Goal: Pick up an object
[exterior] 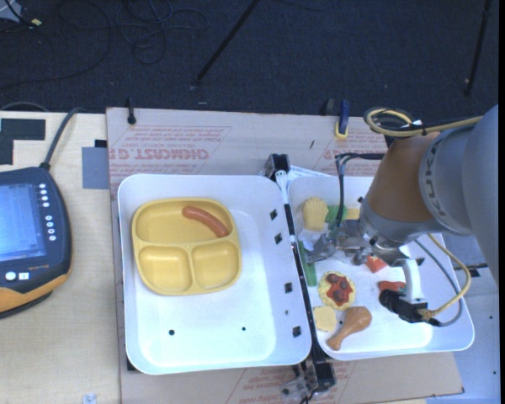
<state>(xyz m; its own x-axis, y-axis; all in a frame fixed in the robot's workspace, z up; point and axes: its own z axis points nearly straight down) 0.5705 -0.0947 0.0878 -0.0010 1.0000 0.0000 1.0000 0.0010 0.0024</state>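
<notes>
In the right bin (454, 331) lie several toy foods: a yellow corn cob (315, 213) at the back left, a small pizza slice (337, 289), a pale yellow piece (324, 318) and a brown drumstick (351, 325) at the front. A green piece (308, 272) lies along the bin's left wall, and a red piece (376, 264) sits by the wrist. My gripper (328, 247) is low over the left part of this bin, between the corn cob and the pizza slice. The arm's wrist hides what is right under it.
The left bin (202, 335) holds a yellow divided plate (185, 247) with a red-brown sausage (207, 218) in its back compartment. A tablet controller (17, 234) lies on the bench at the far left. The grey and orange arm (421, 183) covers the right bin's back right.
</notes>
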